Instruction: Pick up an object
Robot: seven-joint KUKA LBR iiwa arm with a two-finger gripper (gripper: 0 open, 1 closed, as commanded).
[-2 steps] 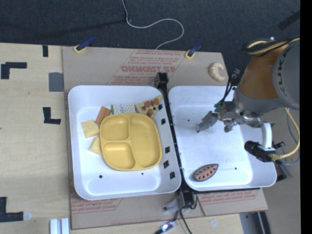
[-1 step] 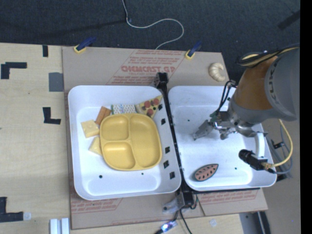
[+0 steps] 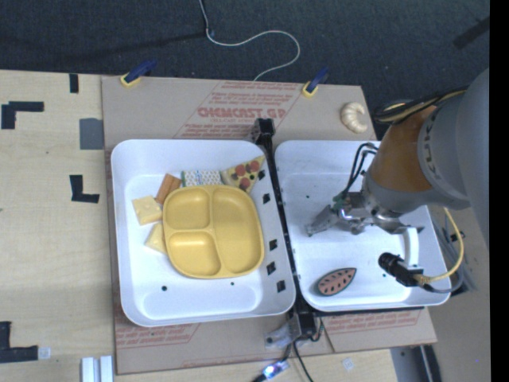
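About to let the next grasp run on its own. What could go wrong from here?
1. The pincer sits over bare floor of the right bin, apart from the brown leaf-shaped piece near the front wall; a descent here may grab nothing.
2. That piece lies flat and close to the wall, so it may slide or wedge.
3. In the left bin, the yellow divided plate overlaps several small pieces, making them awkward targets.
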